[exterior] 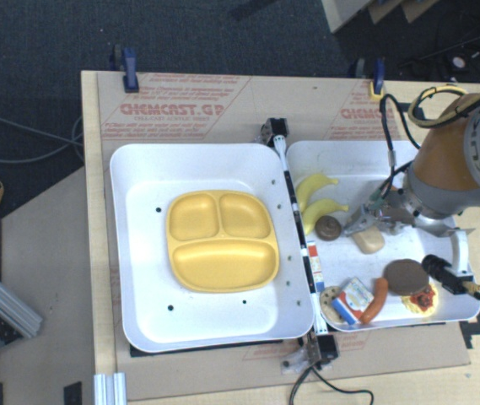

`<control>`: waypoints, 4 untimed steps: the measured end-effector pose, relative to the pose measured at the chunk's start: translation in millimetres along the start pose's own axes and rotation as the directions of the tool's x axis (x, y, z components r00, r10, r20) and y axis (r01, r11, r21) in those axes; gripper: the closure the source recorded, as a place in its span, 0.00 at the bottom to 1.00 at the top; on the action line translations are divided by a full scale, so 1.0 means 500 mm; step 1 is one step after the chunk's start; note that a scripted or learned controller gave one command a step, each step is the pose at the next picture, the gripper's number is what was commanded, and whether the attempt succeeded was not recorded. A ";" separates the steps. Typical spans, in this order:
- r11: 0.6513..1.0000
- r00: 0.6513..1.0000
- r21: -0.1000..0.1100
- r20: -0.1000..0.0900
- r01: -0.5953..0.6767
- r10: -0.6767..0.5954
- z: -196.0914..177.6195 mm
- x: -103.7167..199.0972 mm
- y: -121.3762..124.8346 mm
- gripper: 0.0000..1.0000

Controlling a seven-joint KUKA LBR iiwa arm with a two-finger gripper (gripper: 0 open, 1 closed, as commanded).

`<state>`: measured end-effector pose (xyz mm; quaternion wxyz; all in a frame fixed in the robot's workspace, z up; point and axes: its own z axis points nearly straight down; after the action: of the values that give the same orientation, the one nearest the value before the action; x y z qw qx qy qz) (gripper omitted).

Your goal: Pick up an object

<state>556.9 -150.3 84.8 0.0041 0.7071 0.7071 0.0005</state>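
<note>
My gripper [371,216] hangs low over the middle of the right bin [341,160], on the grey arm with the orange band that comes in from the right. Just below it in the view lies a beige lump [369,241], touching or nearly touching the gripper's tip. A brown ball [329,227] sits just left of the gripper, next to two yellow bananas [315,199]. Along the bin's front lie a dark brown patty [404,275], a red sausage [375,300], a small carton [356,294] and a red-and-yellow piece [421,300].
The left bin [138,310] holds a yellow divided plate [221,240] in its middle. A ridge with a black strip [294,218] separates the two bins. The arm's bulk covers the right bin's far right side.
</note>
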 end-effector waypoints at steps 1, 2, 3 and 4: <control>1.000 1.000 -0.001 0.000 0.001 -0.001 0.000 -0.088 0.140 0.00; 1.000 1.000 0.001 -0.003 0.003 -0.003 0.001 -0.077 0.205 0.00; 1.000 1.000 0.001 0.000 0.003 -0.003 -0.021 -0.078 0.204 1.00; 1.000 1.000 0.005 -0.003 0.004 -0.004 -0.002 0.036 0.189 1.00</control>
<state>651.5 -132.3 86.4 0.0011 0.7057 0.7085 -0.0001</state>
